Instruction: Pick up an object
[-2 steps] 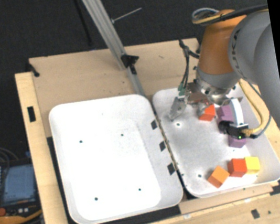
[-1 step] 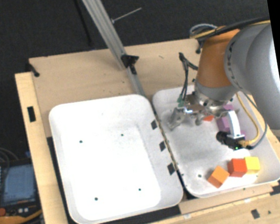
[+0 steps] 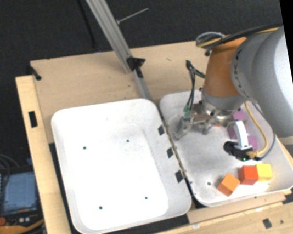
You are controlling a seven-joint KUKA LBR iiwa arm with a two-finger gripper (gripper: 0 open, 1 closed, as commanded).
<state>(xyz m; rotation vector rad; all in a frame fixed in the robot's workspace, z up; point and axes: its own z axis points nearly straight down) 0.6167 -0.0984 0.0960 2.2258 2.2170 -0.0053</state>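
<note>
Reaching in over the right bin (image 3: pixel 189 104), arm not yet on any object. Landmark: right bin. To its left sits the left bin (image 3: pixel 113 166), only small dark specks on its floor. Over the right bin's upper left part hangs the gripper (image 3: pixel 180 127); finger spread can't be told, too blurred and partly under the wrist, nothing visible between the fingers. Toward the bin's right side a purple piece (image 3: pixel 243 128) lies beside the arm's cabling. Along the bin's lower edge sit candidates: orange block (image 3: pixel 229 183), then red block (image 3: pixel 249 174), then yellow block (image 3: pixel 264 170), the last two touching. Judgement: pick not started, no grasp made; choosing, descending, closing and lifting all remain.
</note>
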